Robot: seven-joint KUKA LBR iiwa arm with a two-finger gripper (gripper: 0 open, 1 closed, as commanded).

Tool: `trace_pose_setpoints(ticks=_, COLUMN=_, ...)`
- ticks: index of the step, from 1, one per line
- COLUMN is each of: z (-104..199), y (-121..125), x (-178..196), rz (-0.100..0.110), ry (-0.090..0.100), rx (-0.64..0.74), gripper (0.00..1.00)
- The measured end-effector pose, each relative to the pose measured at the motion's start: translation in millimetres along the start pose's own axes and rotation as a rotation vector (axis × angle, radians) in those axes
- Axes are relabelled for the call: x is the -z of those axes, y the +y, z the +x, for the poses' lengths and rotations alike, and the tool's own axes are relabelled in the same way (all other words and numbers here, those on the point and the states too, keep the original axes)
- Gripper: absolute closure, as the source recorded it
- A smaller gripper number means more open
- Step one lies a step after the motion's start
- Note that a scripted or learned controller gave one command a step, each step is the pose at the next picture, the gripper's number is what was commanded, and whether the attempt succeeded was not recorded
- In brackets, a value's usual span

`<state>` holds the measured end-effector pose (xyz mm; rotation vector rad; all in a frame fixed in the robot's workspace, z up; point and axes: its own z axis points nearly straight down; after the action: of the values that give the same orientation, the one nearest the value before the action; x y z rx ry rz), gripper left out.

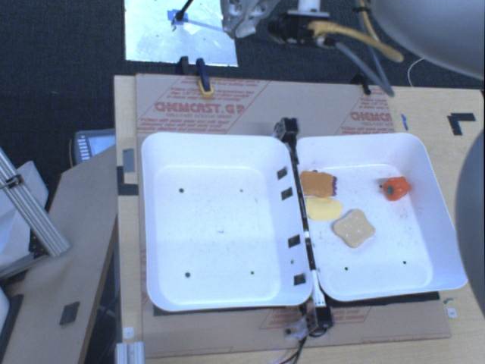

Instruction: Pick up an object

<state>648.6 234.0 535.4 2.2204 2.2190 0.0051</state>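
Note:
Several small items lie in the right white bin [424, 233]. An orange-brown piece with a purple edge [317, 183] sits near the divider, and a flat yellow piece [324, 209] lies just below it. A tan square cracker-like piece [354, 228] lies beside the yellow one. A red-orange pepper-like toy [395, 188] sits alone toward the bin's right side. My gripper [244, 12] hangs high at the top of the view, beyond the bench's far edge and well away from both bins. The grey arm [432, 10] crosses the top right corner.
The left white bin [212, 226] sits beside the right one, joined by black clips [292, 196] along the divider. A shiny metal sheet [174, 21] lies past the far edge. A blue and yellow clamp [203, 78] grips the board. An aluminium bar [30, 211] leans at the left.

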Motion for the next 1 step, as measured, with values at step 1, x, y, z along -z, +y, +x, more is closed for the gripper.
trace_pose_setpoints(ticks=1, z=0.0, y=20.4, x=0.0, rz=0.0, ry=0.0, rx=0.0, gripper=1.0)
